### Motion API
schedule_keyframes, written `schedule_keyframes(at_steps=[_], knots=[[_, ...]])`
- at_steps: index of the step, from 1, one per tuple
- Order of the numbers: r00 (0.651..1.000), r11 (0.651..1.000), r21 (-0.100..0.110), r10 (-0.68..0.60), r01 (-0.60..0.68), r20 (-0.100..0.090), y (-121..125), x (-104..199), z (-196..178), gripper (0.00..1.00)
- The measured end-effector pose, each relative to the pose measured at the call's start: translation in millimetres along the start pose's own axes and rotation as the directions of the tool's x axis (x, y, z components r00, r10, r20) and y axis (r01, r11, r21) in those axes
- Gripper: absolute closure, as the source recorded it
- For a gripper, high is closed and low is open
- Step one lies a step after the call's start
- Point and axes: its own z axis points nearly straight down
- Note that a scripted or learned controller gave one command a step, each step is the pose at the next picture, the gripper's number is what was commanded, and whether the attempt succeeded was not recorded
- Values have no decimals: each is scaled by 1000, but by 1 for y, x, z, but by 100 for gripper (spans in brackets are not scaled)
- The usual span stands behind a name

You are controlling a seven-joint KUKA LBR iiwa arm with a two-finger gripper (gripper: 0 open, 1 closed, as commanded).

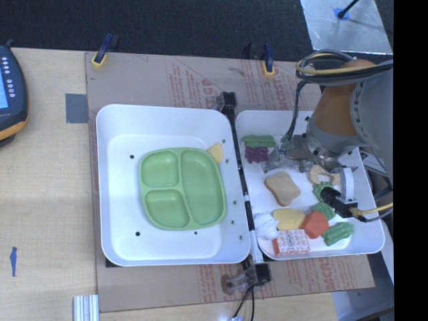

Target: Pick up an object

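The right bin [364, 246] holds several toy foods: a green piece [259, 140] and a purple piece [255, 155] at its far left, and a tan bread slice [283, 188] in the middle. Along the near side lie a yellow piece [289, 218], a red piece [315, 224], a green vegetable [338, 233], a white lump [266, 226] and a red-and-white carton [291, 243]. My gripper [281, 154] is low in this bin, just right of the purple piece and above the bread slice. I see nothing held in it. The wrist hides part of the bin's right side.
The left bin [114, 246] holds a green divided plate [182, 188] with a small yellow piece [215, 152] at its far right corner. Black clips [228, 101] join the bins. A handheld controller [10, 92] lies at the bench's far left. Cables [364, 209] trail near the wrist.
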Motion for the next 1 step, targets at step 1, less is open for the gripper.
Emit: schedule_keyframes(at_steps=[1], knots=[[1000,1000,17,2,-2,-5,-92,20,1,0]])
